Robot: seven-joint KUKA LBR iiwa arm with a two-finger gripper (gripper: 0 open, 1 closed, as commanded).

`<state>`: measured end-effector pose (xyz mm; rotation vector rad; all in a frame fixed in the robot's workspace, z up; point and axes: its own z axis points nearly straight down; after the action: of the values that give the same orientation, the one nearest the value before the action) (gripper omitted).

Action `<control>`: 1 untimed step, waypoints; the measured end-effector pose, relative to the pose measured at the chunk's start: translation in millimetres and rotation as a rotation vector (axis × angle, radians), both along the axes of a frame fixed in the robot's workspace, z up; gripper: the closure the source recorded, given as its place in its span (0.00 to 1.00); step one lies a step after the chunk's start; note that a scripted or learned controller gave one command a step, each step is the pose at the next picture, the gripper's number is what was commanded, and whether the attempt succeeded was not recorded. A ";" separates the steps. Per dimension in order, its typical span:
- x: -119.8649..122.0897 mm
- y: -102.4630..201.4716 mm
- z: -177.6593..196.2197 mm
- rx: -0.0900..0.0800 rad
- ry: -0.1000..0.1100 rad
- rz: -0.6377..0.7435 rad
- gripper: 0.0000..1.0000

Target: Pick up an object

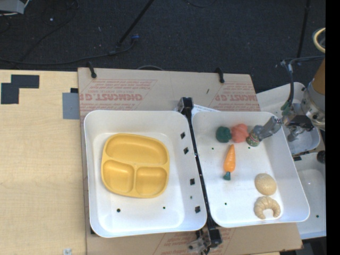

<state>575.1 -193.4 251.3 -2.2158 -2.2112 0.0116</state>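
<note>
The right bin [297, 185] holds a dark green ball-like item [223, 134], a pink-red round item [239, 132], an orange carrot [229, 160], a pale round bun [265, 184] and a croissant [267, 207]. My gripper [255, 137] reaches in from the right at a slant, its tip just right of the pink-red item and close to or touching it. Nothing shows between the fingers.
The left bin [95, 195] holds a yellow divided plate [136, 164]. A black divider with clips [194, 163] runs between the two bins. Cardboard [159, 92] lies under both bins. The arm's body [311, 110] sits beyond the right bin's far right corner.
</note>
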 end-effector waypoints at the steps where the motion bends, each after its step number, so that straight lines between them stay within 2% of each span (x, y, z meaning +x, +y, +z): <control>1: 2.3 0.2 6.5 -0.003 -0.012 0.002 0.00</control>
<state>577.4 -193.2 257.8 -2.2207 -2.2213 0.0014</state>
